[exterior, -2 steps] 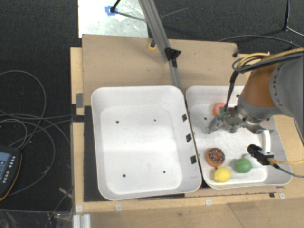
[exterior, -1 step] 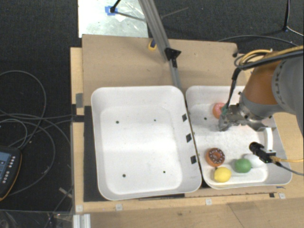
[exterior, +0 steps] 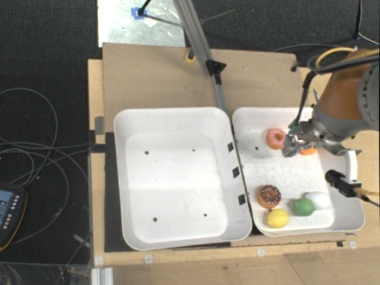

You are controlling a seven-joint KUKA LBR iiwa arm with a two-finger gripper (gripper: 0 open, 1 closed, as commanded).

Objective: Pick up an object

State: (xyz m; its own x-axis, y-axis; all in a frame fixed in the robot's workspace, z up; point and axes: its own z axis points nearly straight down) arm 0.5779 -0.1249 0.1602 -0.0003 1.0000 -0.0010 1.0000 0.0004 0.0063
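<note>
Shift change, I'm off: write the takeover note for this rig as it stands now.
Pincer: low in the right bin, beside the pink donut; grip state unclear, nothing seen held.
An orange object sits partly hidden beneath the wrist.
Near the front edge: chocolate donut, yellow ball, green ball, white object.
The left bin sits alongside.
Done: the reach into the bin.
Left: grasp one object and lift it.

No text, label, brand, number or sign can be read anywhere in the view. The handheld device [exterior: 10,209] at the left edge has a lit screen, but its content is too small and blurred to read. The blue mark [exterior: 138,12] on the floor carries no legible writing.
</note>
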